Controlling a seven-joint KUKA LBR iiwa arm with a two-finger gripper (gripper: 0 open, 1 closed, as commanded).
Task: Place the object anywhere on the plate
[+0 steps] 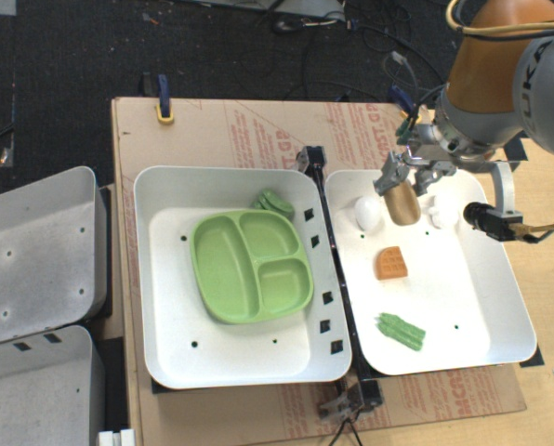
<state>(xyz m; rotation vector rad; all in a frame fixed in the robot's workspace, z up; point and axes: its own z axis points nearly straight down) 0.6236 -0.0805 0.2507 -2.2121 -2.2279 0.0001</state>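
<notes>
The green divided plate lies in the left bin. My gripper hangs over the back of the right bin, near its left side. A tan-brown cylindrical object sits between its fingers, and the gripper is shut on it. The object hangs just above the bin floor, between two white lumps. A gap and the two bin walls separate it from the plate, which lies to its left.
In the right bin lie a white lump, another white piece, an orange block and a green pod-shaped toy. A green leafy item rests behind the plate in the left bin.
</notes>
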